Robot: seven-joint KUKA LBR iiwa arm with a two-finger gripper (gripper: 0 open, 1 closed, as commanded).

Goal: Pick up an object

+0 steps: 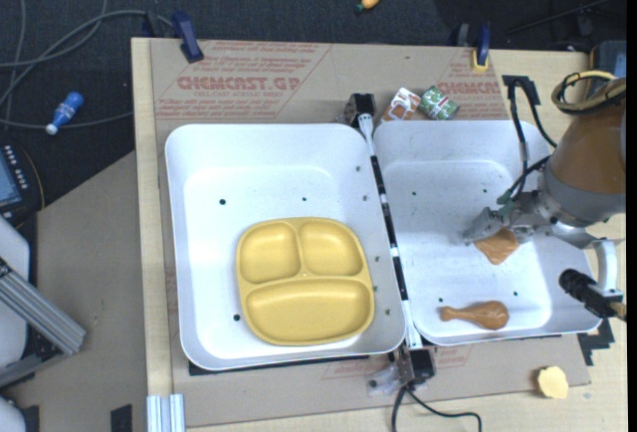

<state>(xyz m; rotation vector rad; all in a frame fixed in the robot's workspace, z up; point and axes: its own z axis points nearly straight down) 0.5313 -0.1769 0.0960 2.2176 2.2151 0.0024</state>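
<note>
Bread-like toy wedge [497, 246], tan and orange, lay in the right bin [438, 183], toward its right side, and the gripper [495, 226] sat right over it, touching or nearly so. You could not tell from this slanted view whether the jaws were spread or closed, nor whether the wedge was actually between them, so you should not have counted it as held. It looked like a light, stiff plastic piece with a smooth skin, likely to slip or pivot if pinched on its slanted faces; you would have done best to take it across its narrower width, near the thick end. The drumstick [476, 315] lay apart from it, nearer the bin's front wall, and offered a slim shank as a second option.

Your arm [587, 171] reached in from the right, its orange band above the wrist, the wrist bent so the gripper pointed leftward and down into the bin. A yellow divided plate [304, 281] sat in the left bin [199, 181], well clear of the work.
</note>
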